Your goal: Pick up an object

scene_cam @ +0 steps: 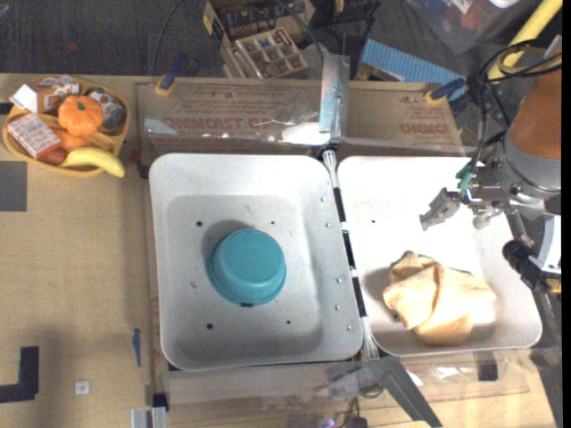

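Observation:
A crumpled tan cloth lies in the near part of the right bin. An upturned teal bowl sits in the middle of the left bin. My gripper hangs over the right bin's far right part, just beyond the cloth and apart from it. It is open, its two fingers spread wide with nothing between them. The grey arm with its orange band reaches in from the right edge.
A yellow dish with an orange pumpkin, a banana and small packets stands on the bench at the far left. Cardboard walls back both bins. Boxes and cables lie behind them.

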